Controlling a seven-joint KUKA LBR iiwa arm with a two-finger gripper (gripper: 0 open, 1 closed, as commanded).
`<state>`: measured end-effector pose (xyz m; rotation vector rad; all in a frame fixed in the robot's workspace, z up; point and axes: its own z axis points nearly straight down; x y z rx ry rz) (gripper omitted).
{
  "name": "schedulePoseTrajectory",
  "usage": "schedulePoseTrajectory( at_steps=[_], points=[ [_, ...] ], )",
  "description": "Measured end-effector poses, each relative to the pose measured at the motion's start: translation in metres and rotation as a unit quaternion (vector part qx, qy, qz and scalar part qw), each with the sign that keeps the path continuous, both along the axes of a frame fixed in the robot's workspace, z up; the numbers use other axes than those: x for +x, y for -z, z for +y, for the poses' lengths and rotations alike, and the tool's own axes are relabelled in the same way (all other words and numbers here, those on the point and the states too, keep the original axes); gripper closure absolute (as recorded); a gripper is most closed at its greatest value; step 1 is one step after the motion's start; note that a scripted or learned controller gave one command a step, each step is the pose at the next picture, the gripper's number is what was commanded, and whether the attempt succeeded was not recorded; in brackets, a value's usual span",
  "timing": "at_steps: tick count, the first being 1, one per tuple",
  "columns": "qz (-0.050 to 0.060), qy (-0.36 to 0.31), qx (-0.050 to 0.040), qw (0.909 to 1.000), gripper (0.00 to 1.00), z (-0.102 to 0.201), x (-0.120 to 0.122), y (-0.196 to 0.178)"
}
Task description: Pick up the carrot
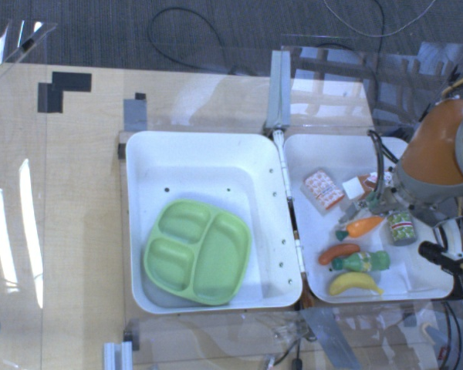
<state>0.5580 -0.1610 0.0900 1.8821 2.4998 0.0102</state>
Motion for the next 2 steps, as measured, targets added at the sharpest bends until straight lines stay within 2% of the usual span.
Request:
schedulePoseTrajectory(
  at_steps=[1, 2],
  points=[
    [-0.003, -0.001, 0.0004, 1.0, 1.0, 0.0015, 0.0026, -0.0125],
    [-0.003, -0.001, 0.0004, 1.0, 0.0, 0.0015, 0.0025, -0.0124]
  ],
)
